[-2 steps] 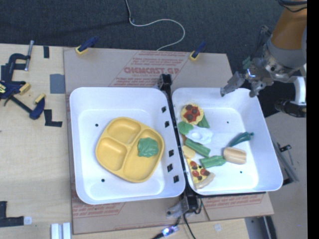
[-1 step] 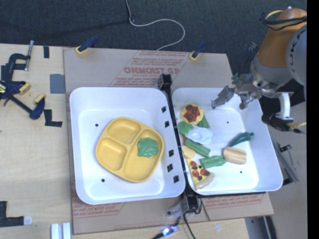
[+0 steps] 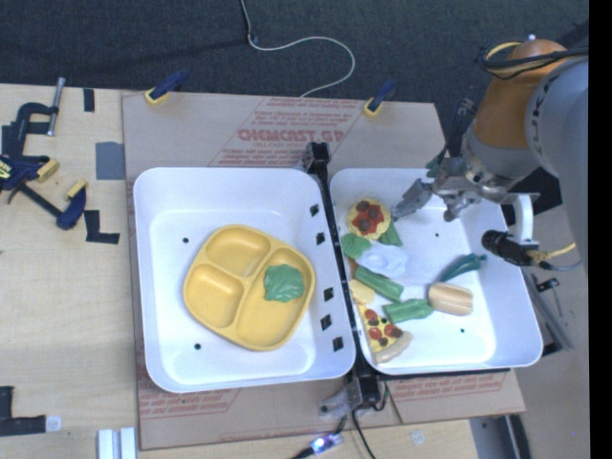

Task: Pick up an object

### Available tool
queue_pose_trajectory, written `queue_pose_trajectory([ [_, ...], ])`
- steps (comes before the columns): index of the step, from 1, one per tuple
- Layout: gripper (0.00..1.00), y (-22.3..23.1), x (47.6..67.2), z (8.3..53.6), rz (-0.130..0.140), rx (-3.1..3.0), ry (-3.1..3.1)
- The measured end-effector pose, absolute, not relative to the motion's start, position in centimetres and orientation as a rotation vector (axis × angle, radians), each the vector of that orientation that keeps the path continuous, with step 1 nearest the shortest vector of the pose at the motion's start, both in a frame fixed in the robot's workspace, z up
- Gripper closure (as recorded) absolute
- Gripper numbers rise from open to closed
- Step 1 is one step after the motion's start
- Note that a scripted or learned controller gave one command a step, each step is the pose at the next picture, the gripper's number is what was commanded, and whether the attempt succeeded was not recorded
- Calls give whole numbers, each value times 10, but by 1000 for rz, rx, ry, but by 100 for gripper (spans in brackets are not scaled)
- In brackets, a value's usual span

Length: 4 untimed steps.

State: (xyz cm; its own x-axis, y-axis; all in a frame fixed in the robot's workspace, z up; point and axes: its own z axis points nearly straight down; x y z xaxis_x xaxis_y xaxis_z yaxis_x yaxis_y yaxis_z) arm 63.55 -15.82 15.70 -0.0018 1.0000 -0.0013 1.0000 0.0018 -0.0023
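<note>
Here we see the gripper point(image 3: 432, 199) hanging over the far part of the right bin point(image 3: 507, 328), its fingers apart with nothing between them. Just left of it lies a round pizza toy point(image 3: 368, 218) against the bin's left wall. Nearer us sit green pieces point(image 3: 381, 280), a bread roll point(image 3: 450, 299) and a pizza slice point(image 3: 382, 333). In the left bin point(image 3: 163, 256) a yellow divided plate point(image 3: 234, 290) carries a green leaf point(image 3: 284, 282) in its right compartment.
</note>
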Motion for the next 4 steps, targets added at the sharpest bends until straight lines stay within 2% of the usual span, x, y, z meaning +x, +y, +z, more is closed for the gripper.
queue_pose_trajectory([
  [1, 0, -154, 640, 97, 4, -2218, -2224],
  [2, 0, -153, 640, 85, 3, -2218, -2225],
  [3, 100, -152, 640, 94, 3, -2217, -2226],
  [4, 100, -142, 639, 140, -1, -2219, -2223],
])
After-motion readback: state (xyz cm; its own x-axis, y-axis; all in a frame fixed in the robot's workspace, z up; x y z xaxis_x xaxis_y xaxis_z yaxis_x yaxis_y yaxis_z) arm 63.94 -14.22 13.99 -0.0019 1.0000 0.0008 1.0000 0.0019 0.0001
